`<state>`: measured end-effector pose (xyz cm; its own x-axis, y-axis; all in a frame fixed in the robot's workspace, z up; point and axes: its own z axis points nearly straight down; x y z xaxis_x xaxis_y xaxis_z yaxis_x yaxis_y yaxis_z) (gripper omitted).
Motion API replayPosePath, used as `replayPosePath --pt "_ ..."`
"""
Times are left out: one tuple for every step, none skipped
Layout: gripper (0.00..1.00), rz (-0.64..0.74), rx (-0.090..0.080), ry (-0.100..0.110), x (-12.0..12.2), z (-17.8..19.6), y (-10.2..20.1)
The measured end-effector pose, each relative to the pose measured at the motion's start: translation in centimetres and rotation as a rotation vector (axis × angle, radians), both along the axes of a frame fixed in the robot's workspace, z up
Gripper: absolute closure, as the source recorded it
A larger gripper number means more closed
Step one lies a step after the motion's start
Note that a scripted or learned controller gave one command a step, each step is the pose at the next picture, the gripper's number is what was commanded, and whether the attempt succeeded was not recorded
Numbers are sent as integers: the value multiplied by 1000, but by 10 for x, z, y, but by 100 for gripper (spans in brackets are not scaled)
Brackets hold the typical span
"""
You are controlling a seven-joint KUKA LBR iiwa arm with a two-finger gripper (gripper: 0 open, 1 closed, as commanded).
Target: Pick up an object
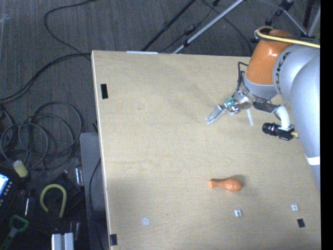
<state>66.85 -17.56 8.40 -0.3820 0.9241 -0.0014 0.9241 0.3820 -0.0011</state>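
A small orange gourd-shaped object (226, 184) lies on its side on the light wooden bench top (156, 139), toward the front right. My gripper (216, 114) hangs over the bench farther back, pointing left and slightly down. It is well apart from the orange object, which sits in front of it and a little to the right. Nothing shows at the gripper's tip. The grey arm with its orange band (268, 56) comes in from the right edge.
A black mark (104, 91) sits near the bench's back left corner, and small tags (238, 212) lie near the front. Cables (41, 124) and tools cover the floor left of the bench. Stand legs (218, 14) cross behind it.
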Motion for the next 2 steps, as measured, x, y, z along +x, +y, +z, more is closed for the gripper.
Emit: replayPosePath --pt "0 70 -1 -1 0 36 12" --pt "0 383 1 0 0 0 20"
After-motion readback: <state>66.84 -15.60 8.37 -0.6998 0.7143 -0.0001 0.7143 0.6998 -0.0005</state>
